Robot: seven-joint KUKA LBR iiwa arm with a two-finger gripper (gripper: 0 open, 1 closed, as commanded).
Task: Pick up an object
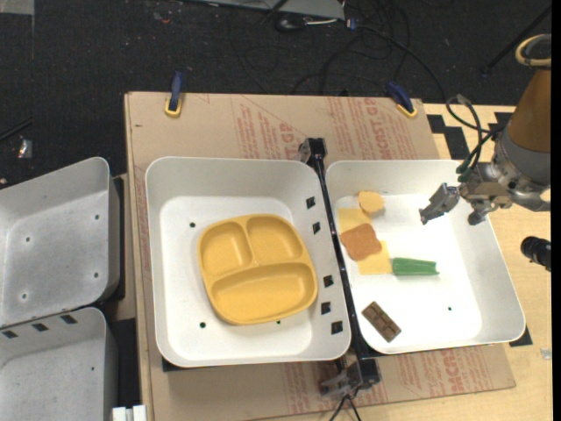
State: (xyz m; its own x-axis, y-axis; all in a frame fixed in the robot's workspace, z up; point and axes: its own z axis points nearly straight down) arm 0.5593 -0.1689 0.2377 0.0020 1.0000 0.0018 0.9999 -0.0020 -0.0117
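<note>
The right bin (pixel 491 314) holds several small toy foods. A round orange piece (pixel 372 203) lies at its upper left, with a brown slice (pixel 359 241) resting on yellow slices (pixel 377 261) just below. A green piece (pixel 414 267) lies mid-bin and a dark brown bar (pixel 381 321) sits near the front edge. My gripper (pixel 458 209) hovers over the bin's upper right part, to the right of the orange piece. Its two dark fingers (pixel 436 205) stand spread apart, open, with nothing between them.
The left bin (pixel 175 235) holds a yellow divided plate (pixel 259 268). A black divider (pixel 333 261) runs between the two bins. Grey metal trays (pixel 53 235) lie off the bench at the far left. Cables run across the floor behind.
</note>
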